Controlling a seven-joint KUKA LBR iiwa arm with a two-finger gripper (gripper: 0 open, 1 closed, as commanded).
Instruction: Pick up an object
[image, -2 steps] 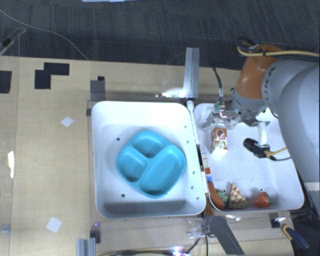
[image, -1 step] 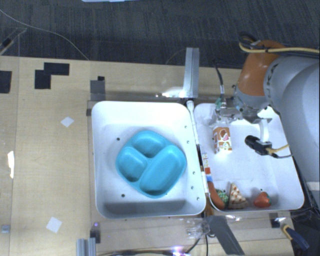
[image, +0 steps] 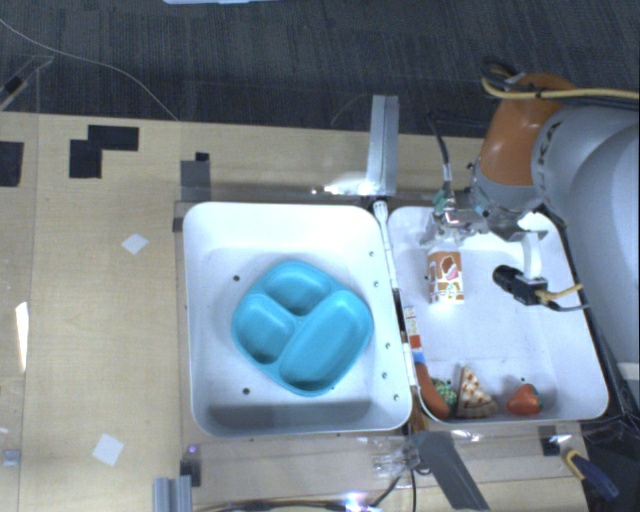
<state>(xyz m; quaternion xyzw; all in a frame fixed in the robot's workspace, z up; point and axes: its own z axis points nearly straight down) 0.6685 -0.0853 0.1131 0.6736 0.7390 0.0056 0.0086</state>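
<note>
A small carton (image: 445, 277) with an orange and white print stands upright in the back half of the right bin (image: 560, 360). My gripper (image: 449, 228) hangs directly over the carton's top, at the end of the grey arm with the orange band (image: 512, 140). The wrist body hides where the gripper meets the carton, so I cannot say whether they touch. Along the right bin's front wall lie an orange-red carrot-like piece (image: 430, 393), a pizza-slice toy (image: 473, 391) and a small red fruit (image: 523, 399).
The left bin (image: 210, 390) holds a blue divided plate (image: 302, 326) at its middle. A black connector with a yellow cable (image: 520, 283) sticks out from the arm over the right bin. A metal post (image: 383, 140) rises behind the wall between the bins.
</note>
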